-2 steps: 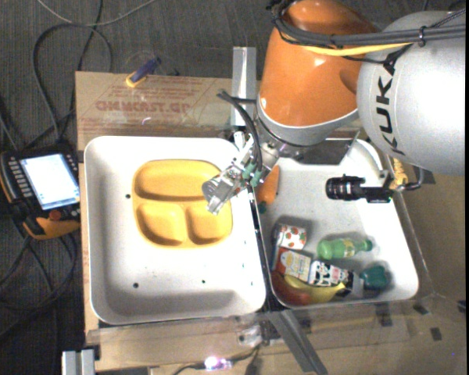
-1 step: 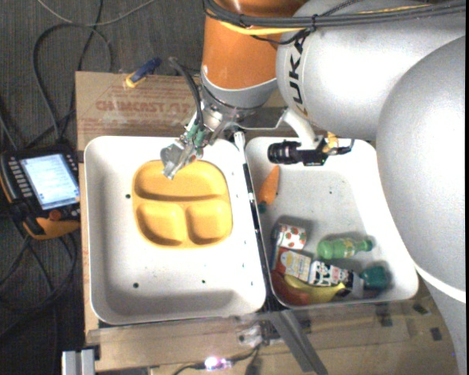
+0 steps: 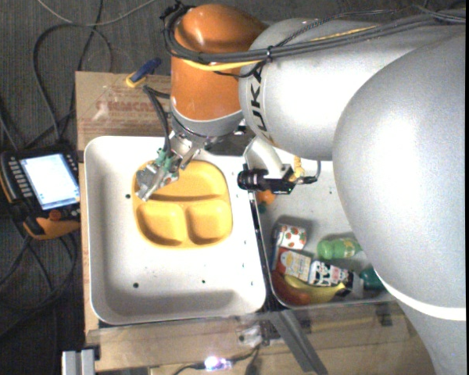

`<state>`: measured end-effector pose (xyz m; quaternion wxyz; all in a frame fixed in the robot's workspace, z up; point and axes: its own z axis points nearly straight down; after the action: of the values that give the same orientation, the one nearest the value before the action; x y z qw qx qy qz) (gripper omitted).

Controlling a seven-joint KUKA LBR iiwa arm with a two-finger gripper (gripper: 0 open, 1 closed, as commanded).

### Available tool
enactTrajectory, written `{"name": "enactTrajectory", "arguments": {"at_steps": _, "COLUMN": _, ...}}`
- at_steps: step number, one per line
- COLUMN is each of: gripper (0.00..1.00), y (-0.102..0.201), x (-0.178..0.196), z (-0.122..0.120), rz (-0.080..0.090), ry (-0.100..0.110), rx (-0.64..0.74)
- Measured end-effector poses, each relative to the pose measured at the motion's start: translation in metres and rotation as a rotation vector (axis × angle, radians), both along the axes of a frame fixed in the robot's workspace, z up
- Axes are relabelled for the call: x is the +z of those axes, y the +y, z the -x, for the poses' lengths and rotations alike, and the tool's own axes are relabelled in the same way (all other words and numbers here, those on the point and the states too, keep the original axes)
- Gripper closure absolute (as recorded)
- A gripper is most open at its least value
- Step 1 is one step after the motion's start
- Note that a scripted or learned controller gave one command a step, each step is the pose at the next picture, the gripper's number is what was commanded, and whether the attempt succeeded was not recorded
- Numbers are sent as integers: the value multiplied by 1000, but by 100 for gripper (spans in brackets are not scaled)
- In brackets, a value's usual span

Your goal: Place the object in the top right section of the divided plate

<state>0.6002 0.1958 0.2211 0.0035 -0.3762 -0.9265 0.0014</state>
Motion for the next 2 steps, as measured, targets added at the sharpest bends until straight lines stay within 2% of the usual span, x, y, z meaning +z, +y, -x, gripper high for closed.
{"name": "enactTrajectory", "arguments": {"at_steps": 1, "gripper": 100, "y": -79, "x": 68, "z": 27, "rz": 4, "ry": -3, "rx": -117}}
{"name": "enactTrajectory", "arguments": {"at_steps": 2, "gripper": 100, "y": -16, "x": 43, "z": -3, "rz": 3, "ry": -2, "rx": -52}}
